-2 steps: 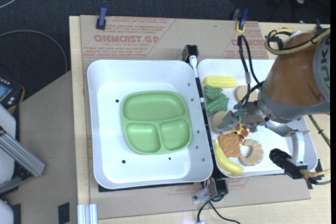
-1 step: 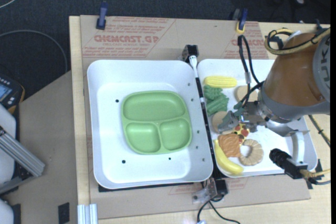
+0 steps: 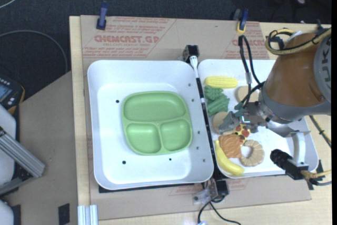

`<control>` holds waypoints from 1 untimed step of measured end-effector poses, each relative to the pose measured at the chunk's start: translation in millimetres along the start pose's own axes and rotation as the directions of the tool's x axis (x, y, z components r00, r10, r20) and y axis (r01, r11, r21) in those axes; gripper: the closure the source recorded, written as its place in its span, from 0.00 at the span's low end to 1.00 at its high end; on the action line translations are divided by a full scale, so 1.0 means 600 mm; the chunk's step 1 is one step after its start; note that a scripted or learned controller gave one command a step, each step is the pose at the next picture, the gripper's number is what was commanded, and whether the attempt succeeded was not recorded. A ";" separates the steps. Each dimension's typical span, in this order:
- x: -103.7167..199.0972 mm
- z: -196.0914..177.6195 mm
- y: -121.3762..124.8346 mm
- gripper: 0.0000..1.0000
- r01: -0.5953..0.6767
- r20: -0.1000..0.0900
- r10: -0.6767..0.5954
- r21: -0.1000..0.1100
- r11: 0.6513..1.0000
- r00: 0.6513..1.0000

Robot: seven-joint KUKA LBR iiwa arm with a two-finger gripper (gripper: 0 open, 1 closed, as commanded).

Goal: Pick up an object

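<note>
Smooth green sectioned plate (image 3: pixel 157 123) sits in the left white bin (image 3: pixel 100 113); right bin (image 3: pixel 310 158) crowded with toy food: ribbed yellow corn (image 3: pixel 221 82), leafy green piece (image 3: pixel 215 99), curved banana (image 3: pixel 228 163), glazed ring pastry (image 3: pixel 253 152), orange lump (image 3: pixel 230 144). Gripper (image 3: pixel 235 123) low over this cluster, beside the green piece and above the orange lump. Arm's bulk covers the bin's middle; whether it grips anything, cannot tell.

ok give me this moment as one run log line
arm: over right bin | gripper: low among toy food, grasp unconfirmed | nearby: corn, banana, donut | left bin: green divided plate
</note>
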State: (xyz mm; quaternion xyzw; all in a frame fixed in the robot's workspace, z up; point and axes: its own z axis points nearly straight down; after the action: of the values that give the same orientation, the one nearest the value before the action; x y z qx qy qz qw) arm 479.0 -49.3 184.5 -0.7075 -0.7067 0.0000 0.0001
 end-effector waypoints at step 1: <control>0.000 0.000 0.000 0.00 0.000 0.000 0.000 0.000 1.000 1.000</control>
State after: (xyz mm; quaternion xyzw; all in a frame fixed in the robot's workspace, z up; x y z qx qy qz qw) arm 479.0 -49.3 184.5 -0.7075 -0.7067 0.0000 0.0001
